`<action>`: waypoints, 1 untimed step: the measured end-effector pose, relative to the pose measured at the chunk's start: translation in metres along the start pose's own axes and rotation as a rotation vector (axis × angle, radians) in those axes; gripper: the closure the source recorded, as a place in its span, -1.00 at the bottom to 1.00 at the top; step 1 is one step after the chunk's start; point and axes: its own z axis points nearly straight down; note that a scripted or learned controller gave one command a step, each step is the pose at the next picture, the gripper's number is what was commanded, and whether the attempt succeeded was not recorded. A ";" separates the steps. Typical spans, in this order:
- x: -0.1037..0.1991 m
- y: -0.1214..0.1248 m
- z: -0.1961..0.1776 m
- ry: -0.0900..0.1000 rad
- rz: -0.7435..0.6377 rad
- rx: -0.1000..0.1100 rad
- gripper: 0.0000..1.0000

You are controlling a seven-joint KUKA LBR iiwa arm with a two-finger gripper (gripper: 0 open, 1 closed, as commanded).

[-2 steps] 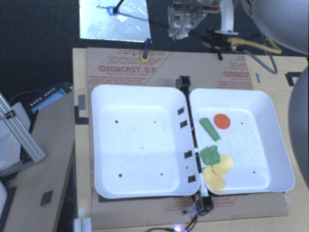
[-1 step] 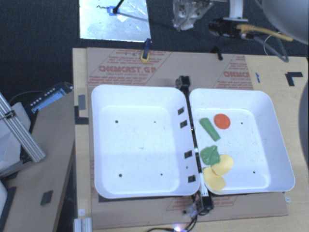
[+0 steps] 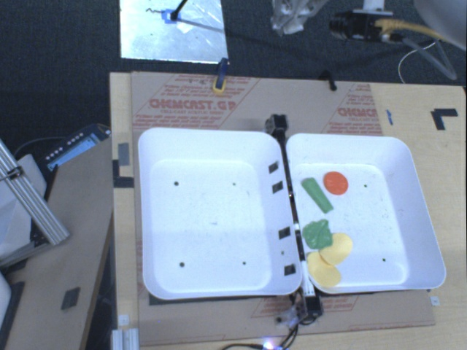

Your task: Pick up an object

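claw (image 3: 290, 13) hangs at the far edge, well apart from the bins; whether clenched or released, one cannot tell. orange disc (image 3: 336, 183) in the right bin (image 3: 419, 195) lies apart from its neighbours, so it looks the cleanest pick.

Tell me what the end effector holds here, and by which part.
Nothing is held. The end effector hangs at the top of the view, beyond the bins, with nothing between its fingers. The orange disc and green stick lie in the right bin.
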 end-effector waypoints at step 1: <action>0.016 -0.054 -0.012 0.002 -0.006 0.002 1.00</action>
